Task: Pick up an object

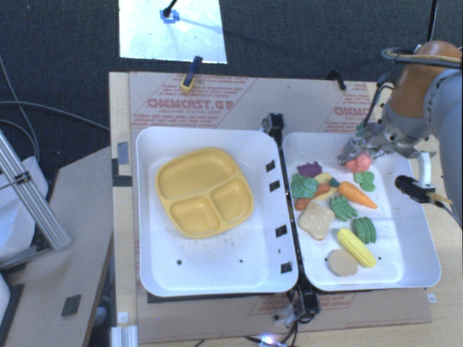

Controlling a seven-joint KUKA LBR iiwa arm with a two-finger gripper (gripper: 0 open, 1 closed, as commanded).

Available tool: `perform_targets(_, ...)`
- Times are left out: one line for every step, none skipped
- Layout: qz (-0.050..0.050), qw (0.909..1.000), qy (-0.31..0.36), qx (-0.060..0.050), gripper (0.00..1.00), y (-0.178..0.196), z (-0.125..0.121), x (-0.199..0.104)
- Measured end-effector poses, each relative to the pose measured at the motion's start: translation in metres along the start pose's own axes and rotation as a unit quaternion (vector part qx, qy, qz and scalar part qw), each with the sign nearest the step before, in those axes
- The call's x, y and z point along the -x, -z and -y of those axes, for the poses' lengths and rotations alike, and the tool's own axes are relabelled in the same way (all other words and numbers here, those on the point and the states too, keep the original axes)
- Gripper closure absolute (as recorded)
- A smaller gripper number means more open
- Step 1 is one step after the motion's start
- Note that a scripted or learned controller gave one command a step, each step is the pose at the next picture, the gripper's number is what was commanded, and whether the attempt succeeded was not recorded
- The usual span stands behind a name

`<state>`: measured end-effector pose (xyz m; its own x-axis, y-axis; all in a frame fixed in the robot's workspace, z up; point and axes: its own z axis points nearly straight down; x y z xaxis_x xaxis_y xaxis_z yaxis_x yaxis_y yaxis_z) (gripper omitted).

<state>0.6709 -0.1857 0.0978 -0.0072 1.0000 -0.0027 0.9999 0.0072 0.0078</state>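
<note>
Two bins of smooth white plastic with a slight sheen are seen, the left bin and the right bin. At the left bin's centre a yellow divided tray of matt plastic is seen. Toy foods of moulded plastic, such as a carrot and corn, look smooth. At twelve o'clock, printed cardboard looks matt. The arm is finished in glossy orange and grey.

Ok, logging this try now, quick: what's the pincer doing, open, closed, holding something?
Pincer: low over the right bin's far end, by the red toy; open or closed cannot be told.
</note>
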Motion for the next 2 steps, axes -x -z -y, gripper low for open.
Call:
perform_targets(-0.001, 1.0, 0.001, -0.001, 1.0, -0.011, 0.0, -0.06)
perform_targets(-0.002, 1.0, 0.001, 0.0, 1.0, 0.041, 0.013, -0.091)
